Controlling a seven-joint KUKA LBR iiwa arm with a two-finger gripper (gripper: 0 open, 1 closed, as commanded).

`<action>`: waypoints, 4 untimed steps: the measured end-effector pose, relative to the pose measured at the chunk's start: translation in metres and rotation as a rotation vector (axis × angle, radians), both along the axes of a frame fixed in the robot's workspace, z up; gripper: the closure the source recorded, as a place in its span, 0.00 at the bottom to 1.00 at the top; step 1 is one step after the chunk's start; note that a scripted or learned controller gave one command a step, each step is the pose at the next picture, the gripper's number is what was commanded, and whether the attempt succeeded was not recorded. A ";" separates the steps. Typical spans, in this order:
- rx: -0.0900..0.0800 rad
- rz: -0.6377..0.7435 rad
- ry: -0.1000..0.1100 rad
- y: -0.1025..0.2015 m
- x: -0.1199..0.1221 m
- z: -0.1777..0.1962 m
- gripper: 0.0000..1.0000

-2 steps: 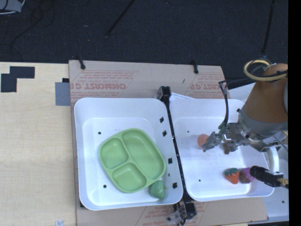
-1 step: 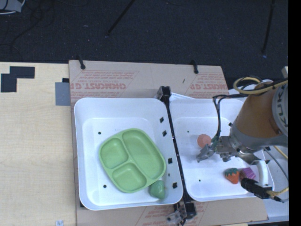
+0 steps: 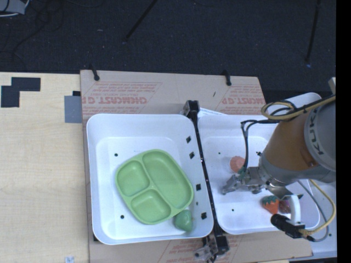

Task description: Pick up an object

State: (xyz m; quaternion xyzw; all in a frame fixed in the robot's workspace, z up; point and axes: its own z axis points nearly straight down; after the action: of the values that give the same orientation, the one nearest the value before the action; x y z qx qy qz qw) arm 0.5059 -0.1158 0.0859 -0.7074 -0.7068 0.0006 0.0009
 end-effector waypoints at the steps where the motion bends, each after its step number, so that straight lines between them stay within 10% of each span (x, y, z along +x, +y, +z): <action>1: 0.000 -0.006 -0.003 -0.002 0.001 0.013 1.00; 4: -0.001 0.001 -0.002 -0.012 -0.001 0.149 1.00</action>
State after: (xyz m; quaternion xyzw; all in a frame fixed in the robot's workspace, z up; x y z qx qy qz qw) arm 0.5049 -0.1274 0.2345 -0.7071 -0.7072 0.0000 0.0000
